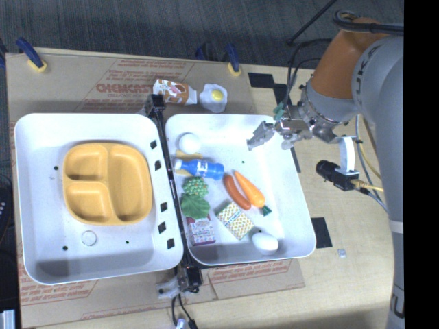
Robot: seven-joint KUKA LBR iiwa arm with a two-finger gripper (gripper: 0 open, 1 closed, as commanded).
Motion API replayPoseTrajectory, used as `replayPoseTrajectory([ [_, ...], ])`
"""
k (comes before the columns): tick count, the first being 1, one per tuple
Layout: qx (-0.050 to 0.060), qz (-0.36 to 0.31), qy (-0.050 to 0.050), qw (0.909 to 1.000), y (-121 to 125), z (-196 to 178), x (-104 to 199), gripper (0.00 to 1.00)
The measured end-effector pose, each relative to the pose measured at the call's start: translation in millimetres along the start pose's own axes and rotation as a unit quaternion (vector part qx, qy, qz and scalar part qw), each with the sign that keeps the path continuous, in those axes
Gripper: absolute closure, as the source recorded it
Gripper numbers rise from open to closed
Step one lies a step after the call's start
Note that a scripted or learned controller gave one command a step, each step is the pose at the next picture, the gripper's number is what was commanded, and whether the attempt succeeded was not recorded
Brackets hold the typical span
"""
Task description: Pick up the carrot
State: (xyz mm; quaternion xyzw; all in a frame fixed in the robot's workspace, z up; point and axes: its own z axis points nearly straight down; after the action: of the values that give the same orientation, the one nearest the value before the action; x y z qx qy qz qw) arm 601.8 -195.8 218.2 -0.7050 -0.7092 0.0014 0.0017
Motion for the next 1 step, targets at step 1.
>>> replayPoseTrajectory([
  [1, 0.0, 0.065, 0.0, 0.9979, -17.6, 127.0, 8.5, 0.0],
])
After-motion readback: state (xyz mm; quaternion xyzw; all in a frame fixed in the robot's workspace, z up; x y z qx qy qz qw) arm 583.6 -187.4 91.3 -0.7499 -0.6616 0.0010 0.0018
